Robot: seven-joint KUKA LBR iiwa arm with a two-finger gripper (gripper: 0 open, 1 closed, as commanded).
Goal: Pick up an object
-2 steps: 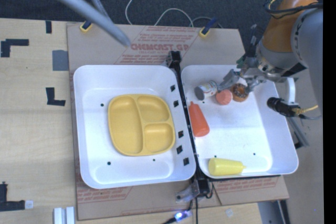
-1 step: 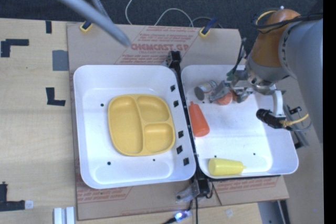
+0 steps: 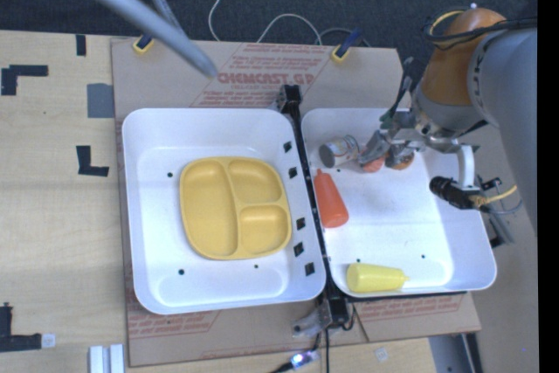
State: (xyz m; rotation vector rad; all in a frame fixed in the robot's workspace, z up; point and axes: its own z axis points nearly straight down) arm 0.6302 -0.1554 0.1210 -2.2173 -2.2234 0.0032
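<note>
My gripper (image 3: 387, 146) is low over the back of the right bin (image 3: 454, 271), reaching in from the right under the orange-banded wrist (image 3: 454, 57). Just left of it lies a small grey cylinder-like object (image 3: 335, 152), touching or nearly touching the gripper's tip. A small red-orange item (image 3: 374, 163) peeks out directly beneath the gripper, partly hidden by it. An orange carrot-shaped object (image 3: 330, 199) lies along the right bin's left wall. A yellow rounded object (image 3: 376, 278) rests near the front wall of that bin.
The left bin (image 3: 148, 144) holds a yellow divided plate (image 3: 234, 207). A black divider strip (image 3: 301, 188) runs between the bins. A black cable fitting (image 3: 454, 190) hangs off the arm over the right bin's right side.
</note>
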